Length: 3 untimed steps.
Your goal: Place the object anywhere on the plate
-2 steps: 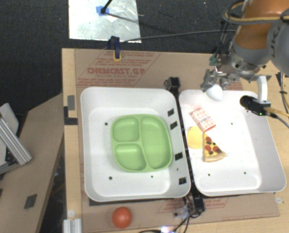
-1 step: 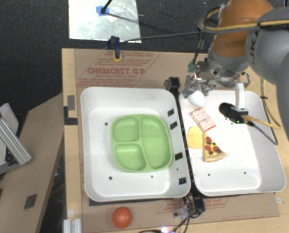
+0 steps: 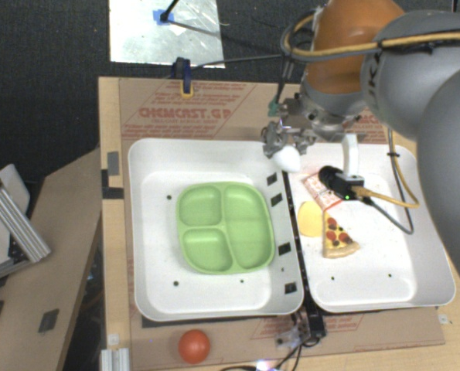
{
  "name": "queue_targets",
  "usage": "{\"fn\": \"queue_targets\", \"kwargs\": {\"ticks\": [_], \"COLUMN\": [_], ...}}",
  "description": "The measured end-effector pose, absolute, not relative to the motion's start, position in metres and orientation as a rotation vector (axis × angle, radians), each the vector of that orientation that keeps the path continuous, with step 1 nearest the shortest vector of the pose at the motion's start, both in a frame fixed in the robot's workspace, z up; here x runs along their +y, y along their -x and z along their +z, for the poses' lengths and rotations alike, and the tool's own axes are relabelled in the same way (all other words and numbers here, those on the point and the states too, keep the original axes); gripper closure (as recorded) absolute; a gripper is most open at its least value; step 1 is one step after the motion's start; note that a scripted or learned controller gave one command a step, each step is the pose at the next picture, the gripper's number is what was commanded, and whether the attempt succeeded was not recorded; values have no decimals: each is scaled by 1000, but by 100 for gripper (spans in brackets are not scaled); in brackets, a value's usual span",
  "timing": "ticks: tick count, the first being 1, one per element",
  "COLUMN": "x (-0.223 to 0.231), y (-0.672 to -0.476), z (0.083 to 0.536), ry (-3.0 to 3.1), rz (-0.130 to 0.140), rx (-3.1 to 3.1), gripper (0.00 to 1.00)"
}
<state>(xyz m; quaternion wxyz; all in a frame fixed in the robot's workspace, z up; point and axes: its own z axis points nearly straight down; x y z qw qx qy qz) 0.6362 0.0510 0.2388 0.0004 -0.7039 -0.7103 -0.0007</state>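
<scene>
The pincer (image 3: 285, 147) grips a small white egg-like object (image 3: 288, 159), probably light, smooth and slippery, above the bins' far dividing edge.

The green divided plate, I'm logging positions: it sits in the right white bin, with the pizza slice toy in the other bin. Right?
Not quite. The camera view shows the green divided plate in the left white bin; the pizza slice toy lies in the right white bin.

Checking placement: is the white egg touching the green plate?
Apart. The camera view shows the white egg at the hand, with bare bin floor before the green plate.
</scene>
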Motion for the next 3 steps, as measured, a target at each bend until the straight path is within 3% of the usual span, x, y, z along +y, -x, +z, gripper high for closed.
{"fn": "queue_targets", "kwargs": {"ticks": [2,3], "x": [126,124], "y": [-633,-632], "z": [232,232], "ry": [2214,2216], "rz": [-3,-2], "rx": [-2230,-2228], "gripper": [100,0]}}
